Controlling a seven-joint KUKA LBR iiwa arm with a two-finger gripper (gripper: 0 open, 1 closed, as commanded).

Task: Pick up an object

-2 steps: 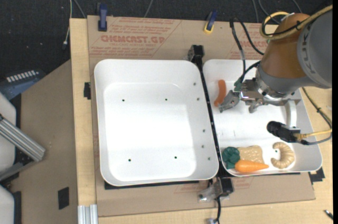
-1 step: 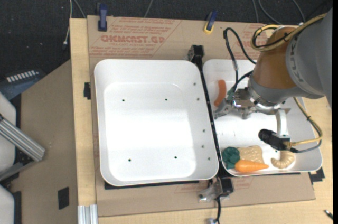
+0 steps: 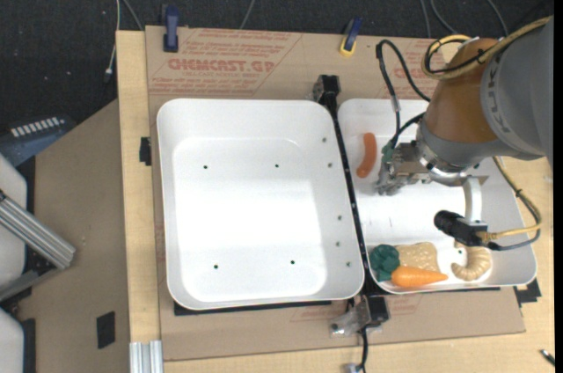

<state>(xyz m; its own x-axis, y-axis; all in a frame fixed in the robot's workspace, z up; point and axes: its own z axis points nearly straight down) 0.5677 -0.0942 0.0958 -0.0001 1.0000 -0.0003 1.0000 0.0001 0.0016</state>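
Observation:
My gripper [image 3: 390, 176] hangs low over the right white bin [image 3: 510, 204], near its left middle. Just to its left, a red-orange sausage-shaped piece [image 3: 368, 153] lies upright along the bin's left wall, with a small gap between the two. Along the front of that bin lie a dark green lump [image 3: 383, 258], a beige block [image 3: 420, 254], an orange carrot [image 3: 419, 278] and a pale curved piece [image 3: 475, 265]. I see nothing held in the gripper.
The left white bin [image 3: 255, 204] sits beside the right one, and a black divider strip [image 3: 345, 178] runs between them. Blue [image 3: 170, 28] and yellow [image 3: 351, 36] clamps stand at the cardboard's far edge. Cables trail across the dark floor behind.

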